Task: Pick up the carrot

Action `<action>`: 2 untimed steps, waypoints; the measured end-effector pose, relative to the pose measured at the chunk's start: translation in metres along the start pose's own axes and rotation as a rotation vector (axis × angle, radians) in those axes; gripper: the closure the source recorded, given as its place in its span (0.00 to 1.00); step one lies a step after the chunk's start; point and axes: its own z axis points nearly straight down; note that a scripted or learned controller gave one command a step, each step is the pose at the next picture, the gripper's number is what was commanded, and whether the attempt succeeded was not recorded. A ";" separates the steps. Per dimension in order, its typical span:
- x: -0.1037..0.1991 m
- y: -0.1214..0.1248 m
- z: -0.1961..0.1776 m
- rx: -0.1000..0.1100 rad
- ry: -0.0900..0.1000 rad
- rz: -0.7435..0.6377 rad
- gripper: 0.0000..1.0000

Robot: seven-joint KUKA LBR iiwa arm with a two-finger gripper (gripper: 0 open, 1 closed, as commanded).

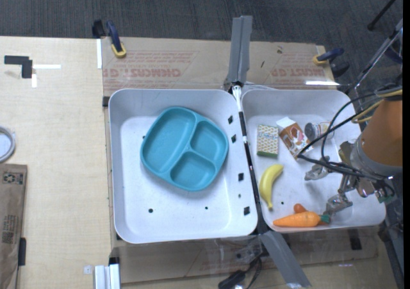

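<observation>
At the near edge of the right-hand bin (368,222), the carrot (298,220) lies flat on its side against the front wall, orange body pointing left and its green stub to the right. A small orange-red piece (299,208) sits touching its upper side; what it is cannot be told from here. The gripper (337,205) hangs just right of the carrot's green end, low over the bin floor; its metal fingertips show but the gap between them is too small and blurred to judge, so whether it is released or clenched cannot be told, and the carrot is not between them. Above it, the grey wrist and orange band of the arm (383,143) lean in from the right, trailing black cables.

A step farther back, a yellow banana (270,182) curves upright in the same bin, left of the gripper and just beyond the carrot. Behind it stand a green-and-tan packet (268,140), a small red-and-white carton (290,136) tilted beside it, and what looks like a tin can (316,131) on its side.

In the left-hand bin (122,172), a blue three-compartment plate (184,147) rests near the middle. Beyond both bins, cardboard (166,63) is held to the bench by clamps (116,40).
</observation>
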 end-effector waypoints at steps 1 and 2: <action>-0.024 0.019 -0.064 -0.005 0.018 0.173 0.00; -0.025 0.044 -0.088 -0.004 0.019 0.206 0.00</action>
